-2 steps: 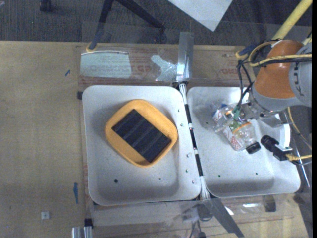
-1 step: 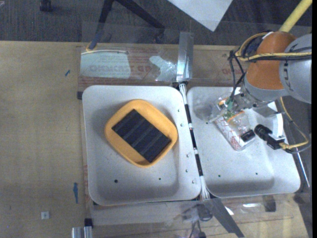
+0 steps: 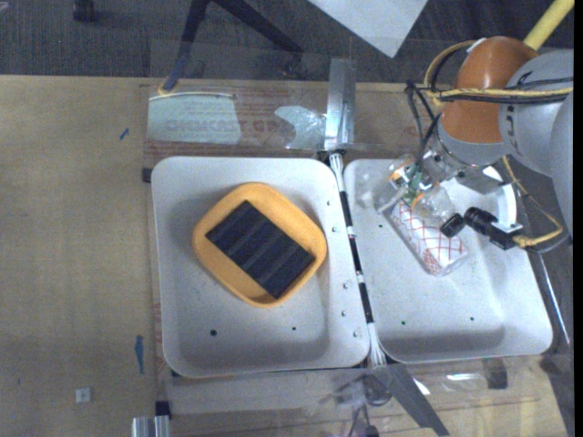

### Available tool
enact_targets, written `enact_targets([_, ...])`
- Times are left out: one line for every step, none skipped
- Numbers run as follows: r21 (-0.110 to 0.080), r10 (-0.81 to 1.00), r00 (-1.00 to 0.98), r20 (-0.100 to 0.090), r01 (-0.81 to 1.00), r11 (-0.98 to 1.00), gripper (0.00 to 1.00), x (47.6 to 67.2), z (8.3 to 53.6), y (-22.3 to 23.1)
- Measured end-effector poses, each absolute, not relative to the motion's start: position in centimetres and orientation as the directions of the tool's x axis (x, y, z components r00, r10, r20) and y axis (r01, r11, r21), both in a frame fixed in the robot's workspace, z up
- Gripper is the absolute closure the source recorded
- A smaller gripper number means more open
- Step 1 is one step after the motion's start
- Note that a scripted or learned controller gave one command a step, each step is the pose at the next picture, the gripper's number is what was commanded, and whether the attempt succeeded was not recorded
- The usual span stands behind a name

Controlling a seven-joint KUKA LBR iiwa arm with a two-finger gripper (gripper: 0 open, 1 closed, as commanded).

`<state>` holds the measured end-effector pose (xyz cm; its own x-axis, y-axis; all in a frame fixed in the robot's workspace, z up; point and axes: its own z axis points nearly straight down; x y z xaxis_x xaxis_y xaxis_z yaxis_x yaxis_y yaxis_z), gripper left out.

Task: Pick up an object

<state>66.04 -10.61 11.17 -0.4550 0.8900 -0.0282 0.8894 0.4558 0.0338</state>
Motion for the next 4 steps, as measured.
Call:
enact_targets([0.034, 0.89, -0.455, -0.028, 0.889, 0.456, 0.0, 66.0, 11.2, -10.6])
enact_targets([-0.002, 0.78, -0.626, -0.019, 0.78, 0.626, 0.0, 67.2, 11.3, -11.5])
enact_targets([0.01, 0.824, -0.566, -0.015, 0.824, 0.566, 0.0, 67.1, 11.2, -11.4])
enact_targets([0.004, 0.804, -0.595, -0.013, 0.804, 0.595, 0.0, 67.3, 11.2, -11.6])
